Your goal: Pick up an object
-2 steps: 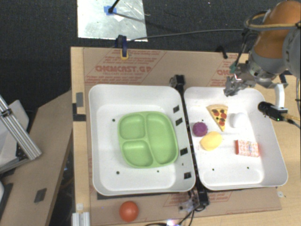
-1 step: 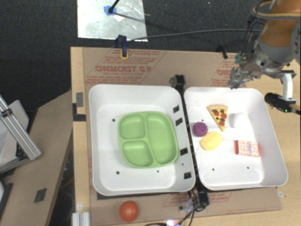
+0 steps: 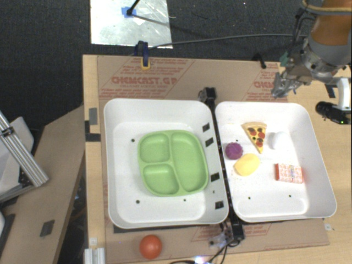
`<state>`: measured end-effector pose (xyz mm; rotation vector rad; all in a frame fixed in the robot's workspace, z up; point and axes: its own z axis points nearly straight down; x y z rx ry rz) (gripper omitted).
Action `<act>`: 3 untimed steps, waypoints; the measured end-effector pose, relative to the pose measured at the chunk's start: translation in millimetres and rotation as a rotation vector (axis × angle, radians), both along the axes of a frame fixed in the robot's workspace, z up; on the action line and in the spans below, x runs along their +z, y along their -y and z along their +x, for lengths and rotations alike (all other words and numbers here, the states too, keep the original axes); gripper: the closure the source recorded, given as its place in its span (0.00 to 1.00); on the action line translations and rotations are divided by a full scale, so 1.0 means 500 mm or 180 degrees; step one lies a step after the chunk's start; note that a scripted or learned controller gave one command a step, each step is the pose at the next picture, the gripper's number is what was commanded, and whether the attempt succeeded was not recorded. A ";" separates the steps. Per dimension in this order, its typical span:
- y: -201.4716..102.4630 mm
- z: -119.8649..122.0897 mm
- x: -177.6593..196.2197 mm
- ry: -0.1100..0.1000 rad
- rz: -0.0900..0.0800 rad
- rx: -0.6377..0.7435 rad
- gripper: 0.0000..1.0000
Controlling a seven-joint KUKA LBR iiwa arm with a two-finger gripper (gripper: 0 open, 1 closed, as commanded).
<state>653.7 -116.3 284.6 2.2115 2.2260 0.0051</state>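
In the right bin [image 3: 308,202] lie a pizza slice [image 3: 256,135], a purple ball [image 3: 234,150], a yellow lemon-like piece [image 3: 247,164], a small white object [image 3: 275,139] and a red-and-white packet [image 3: 289,173]. My gripper [image 3: 281,89] hangs at the upper right, above the bench just beyond the right bin's far edge, clear of all these things. Nothing shows between its fingers.
The left bin [image 3: 124,202] holds a green divided plate [image 3: 172,162]. An orange ball [image 3: 150,246] rests on the bench in front of the left bin. A foil sheet [image 3: 130,14] lies at the back, and a metal frame [image 3: 19,153] stands at the left.
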 end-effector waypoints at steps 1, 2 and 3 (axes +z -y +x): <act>-0.114 -0.008 0.000 -0.0009 0.0003 0.0008 1.00; -0.208 -0.021 -0.029 -0.0012 0.0003 0.0004 1.00; -0.319 -0.013 -0.026 -0.0007 0.0005 0.0008 1.00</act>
